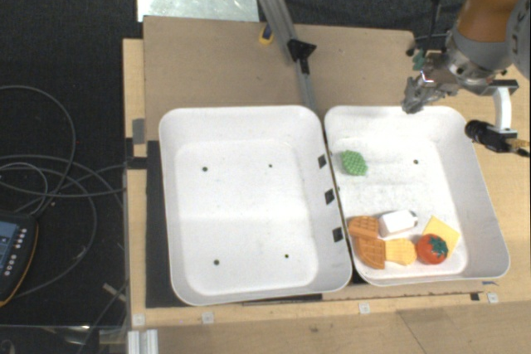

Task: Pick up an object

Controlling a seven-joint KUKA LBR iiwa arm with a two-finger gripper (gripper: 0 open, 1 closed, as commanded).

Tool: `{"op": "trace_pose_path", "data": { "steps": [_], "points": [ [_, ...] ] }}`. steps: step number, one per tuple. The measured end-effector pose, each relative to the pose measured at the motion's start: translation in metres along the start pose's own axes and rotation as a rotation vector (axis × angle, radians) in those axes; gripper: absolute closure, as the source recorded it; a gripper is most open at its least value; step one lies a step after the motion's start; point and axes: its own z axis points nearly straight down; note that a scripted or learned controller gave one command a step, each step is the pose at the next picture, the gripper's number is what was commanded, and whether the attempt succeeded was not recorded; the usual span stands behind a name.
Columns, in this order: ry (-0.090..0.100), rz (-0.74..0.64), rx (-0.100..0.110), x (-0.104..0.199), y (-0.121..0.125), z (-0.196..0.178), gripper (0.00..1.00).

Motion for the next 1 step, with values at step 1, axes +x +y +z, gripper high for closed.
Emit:
{"op": "trace_pose_path", "data": {
  "steps": [1],
  "points": [
    [0.003, -0.005, 0.004, 0.0598, -0.0094, -0.0015, 1.0]
  ]
}}
